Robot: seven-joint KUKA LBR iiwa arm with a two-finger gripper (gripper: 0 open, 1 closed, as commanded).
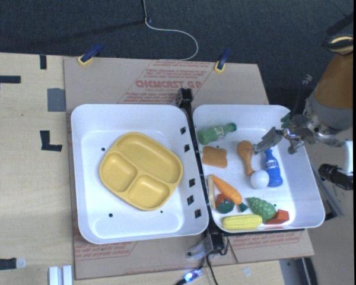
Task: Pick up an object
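Observation:
The right bin (pixel 296 177) holds several toy foods: a green bottle (pixel 215 133), a piece of toast (pixel 214 157), a drumstick (pixel 245 154), a white egg (pixel 259 179), a blue bottle (pixel 273 168), a carrot (pixel 226 189), a green leafy vegetable (pixel 261 206), a corn cob (pixel 242 221) and a red piece (pixel 279 217). My gripper (pixel 281 142) hovers over the bin's right side, just above the top of the blue bottle. Its fingers are spread open, one (pixel 266 142) pointing toward the drumstick, and nothing is between them.
The left bin (pixel 89 129) carries a yellow divided plate (pixel 141 170). Both bins rest on a cardboard sheet (pixel 166 82) held by clips. The arm's grey and orange body (pixel 335 94) rises at the right edge.

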